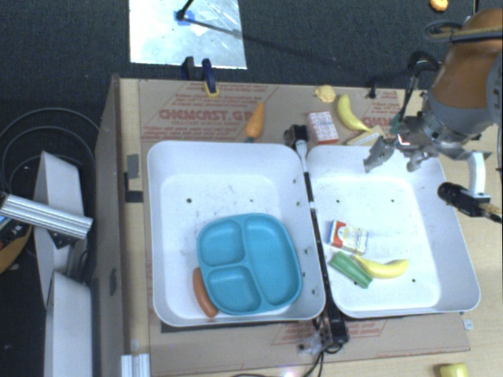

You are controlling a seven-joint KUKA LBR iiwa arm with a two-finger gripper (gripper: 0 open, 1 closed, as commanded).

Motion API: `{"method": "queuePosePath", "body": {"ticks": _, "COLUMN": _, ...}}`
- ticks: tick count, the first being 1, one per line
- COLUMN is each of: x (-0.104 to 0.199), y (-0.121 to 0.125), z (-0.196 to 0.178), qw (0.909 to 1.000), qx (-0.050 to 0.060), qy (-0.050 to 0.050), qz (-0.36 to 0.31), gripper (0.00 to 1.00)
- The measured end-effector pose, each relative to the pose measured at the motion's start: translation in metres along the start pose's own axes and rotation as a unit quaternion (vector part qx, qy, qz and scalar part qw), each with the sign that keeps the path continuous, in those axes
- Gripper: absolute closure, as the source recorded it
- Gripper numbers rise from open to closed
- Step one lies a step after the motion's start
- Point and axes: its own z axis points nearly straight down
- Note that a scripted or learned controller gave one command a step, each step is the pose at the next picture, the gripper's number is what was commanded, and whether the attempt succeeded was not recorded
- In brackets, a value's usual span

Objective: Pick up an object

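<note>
Banana (383, 269), green block (350, 269) and a small red-and-white carton (348, 236) lie clustered at the lower middle of the right bin (448, 242), well apart from the pincer (397, 157), which hovers over that bin's upper edge, fingers spread and grasping nothing. A blue divided tray (247, 262) fills the left bin (177, 203) on the counter (204, 108).

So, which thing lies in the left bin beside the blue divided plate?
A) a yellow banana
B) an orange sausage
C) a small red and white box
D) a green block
B: the orange sausage lies against the blue plate in the left bin.
</note>
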Motion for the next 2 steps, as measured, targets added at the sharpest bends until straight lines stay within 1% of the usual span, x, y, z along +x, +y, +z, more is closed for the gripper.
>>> {"method": "queuePosePath", "body": {"ticks": 1, "x": -0.017, "y": -0.015, "z": 0.147, "qw": 1.0, "qx": 0.008, "qy": 0.001, "qz": 0.002, "gripper": 0.0}}
{"method": "queuePosePath", "body": {"ticks": 2, "x": -0.089, "y": 0.039, "z": 0.115, "qw": 1.0, "qx": -0.004, "qy": -0.003, "qz": 0.002, "gripper": 0.0}}
